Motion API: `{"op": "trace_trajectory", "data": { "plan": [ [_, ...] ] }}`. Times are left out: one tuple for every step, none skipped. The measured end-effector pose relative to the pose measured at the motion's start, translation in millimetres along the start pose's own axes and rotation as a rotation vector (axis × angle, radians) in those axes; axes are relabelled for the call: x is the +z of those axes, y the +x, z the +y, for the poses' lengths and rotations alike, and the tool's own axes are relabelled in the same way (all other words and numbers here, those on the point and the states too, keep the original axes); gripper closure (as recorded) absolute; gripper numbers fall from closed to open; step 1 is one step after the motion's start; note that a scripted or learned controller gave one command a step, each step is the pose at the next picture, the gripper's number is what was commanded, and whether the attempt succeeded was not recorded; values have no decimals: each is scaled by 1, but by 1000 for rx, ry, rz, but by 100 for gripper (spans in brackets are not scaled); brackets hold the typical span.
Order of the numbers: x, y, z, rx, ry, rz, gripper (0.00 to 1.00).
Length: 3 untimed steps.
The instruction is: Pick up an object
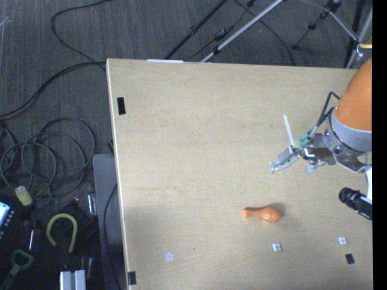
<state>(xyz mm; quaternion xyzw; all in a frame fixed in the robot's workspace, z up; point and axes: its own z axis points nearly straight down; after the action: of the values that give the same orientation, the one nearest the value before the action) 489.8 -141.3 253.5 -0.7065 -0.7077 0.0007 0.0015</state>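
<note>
— Nearest first: small pale markers [276, 246] low on the counter [181, 162], then the orange gourd-shaped object [264, 214], lying flat on its side, bulb to the right, thin neck pointing left.

— Looks light, probably. Smooth skin, so likely slippery; rounded, so apt to roll if nudged. Hard or soft, impossible to tell from above.

— Best taken across the bulb, at the widest part, or just where neck meets bulb. Neck alone seems too thin and would swing.

— And the hand [285, 161]?

— Further back and a little right of the object, well apart from it, hovering over bare wood. Thin metal fingers pointing left, only slightly spread, nothing visibly between them. White stick-like piece [288, 130] rising just above; purpose unclear.

— Surface?

— Plain pale wood, flat, matte, with a black tag [121, 106] near the far left edge. Nothing crowding the object, so open approach from above.

— Beyond that?

— Grey carpet, looped black cables [48, 156] at left, a green hooked tool [60, 229] on the floor, tripod legs [260, 14] at the far end.
</note>
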Motion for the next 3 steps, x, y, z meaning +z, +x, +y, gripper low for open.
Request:
{"op": "trace_trajectory", "data": {
  "plan": [
    [81, -38, 74, 90, 0, 0, 0],
    [97, -72, 131, 140, 0, -2, 0],
    [169, -75, 171, -52, -1, -5, 0]
  ]
}}
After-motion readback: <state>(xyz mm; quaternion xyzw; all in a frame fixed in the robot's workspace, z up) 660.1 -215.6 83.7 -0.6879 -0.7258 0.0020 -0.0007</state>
